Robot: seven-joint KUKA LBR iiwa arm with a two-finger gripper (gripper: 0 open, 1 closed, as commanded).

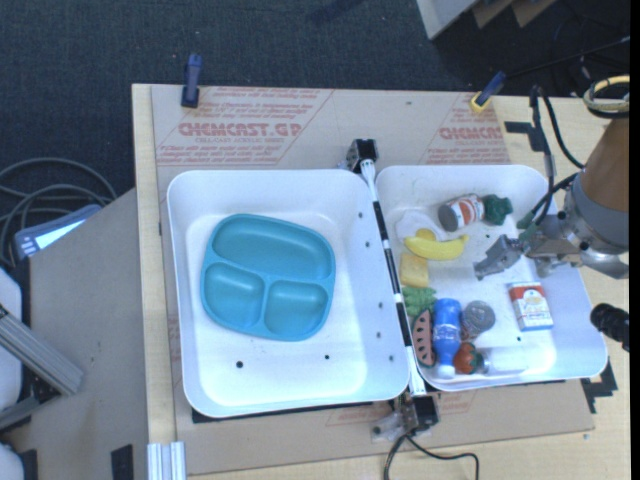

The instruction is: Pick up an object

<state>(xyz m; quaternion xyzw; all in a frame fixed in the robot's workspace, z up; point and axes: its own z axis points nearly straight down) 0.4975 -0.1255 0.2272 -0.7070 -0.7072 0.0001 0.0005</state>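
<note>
The pincer (pixel 500 258) hangs over the right bin (pixel 575 353), reaching in from the right on the grey arm (pixel 600 218). Whether it is wide or narrow cannot be told from this view, and nothing can be seen gripped in it.

Taking the pincer as the landmark, the nearest candidate is the banana (pixel 436 246), just to its left at about the same height in the view. The banana's long axis runs nearly left-right, with a slight curve; one tip points toward the pincer and the other toward the divider (pixel 385 258) between the bins. A grasp would probably need to close across that axis.

Up and left of the pincer lies a small bottle (pixel 460 213), its long axis also close to left-right. Below the pincer sits a grey disc (pixel 479 317), with a blue can (pixel 447 320) beside it. To the lower right lies a red-and-white box (pixel 531 306), its long axis running top to bottom.
</note>
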